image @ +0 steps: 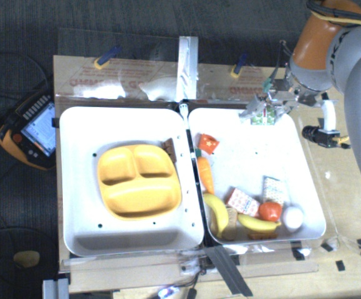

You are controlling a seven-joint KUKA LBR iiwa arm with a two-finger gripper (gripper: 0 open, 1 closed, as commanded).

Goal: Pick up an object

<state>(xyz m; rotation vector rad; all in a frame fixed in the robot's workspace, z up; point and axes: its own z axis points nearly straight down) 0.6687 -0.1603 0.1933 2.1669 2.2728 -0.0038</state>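
Observation:
My gripper (264, 109) hangs over the far right corner of the right bin (292, 161), above bare floor and apart from all the objects. Near the bin's left wall lie a small red packet (207, 143) and an orange carrot (205, 174). Along the front wall sit two bananas (216, 212) (257, 223), a red tomato (269, 211), a white egg-like ball (292, 217) and two small patterned boxes (242, 201) (272, 189).
The left bin (80, 229) holds a yellow divided tray (138, 179) with a small brown item (168, 147) at its far corner. A teach pendant (33, 132) lies off the bench to the left. Clamps (107, 56) (239, 67) sit behind the bins.

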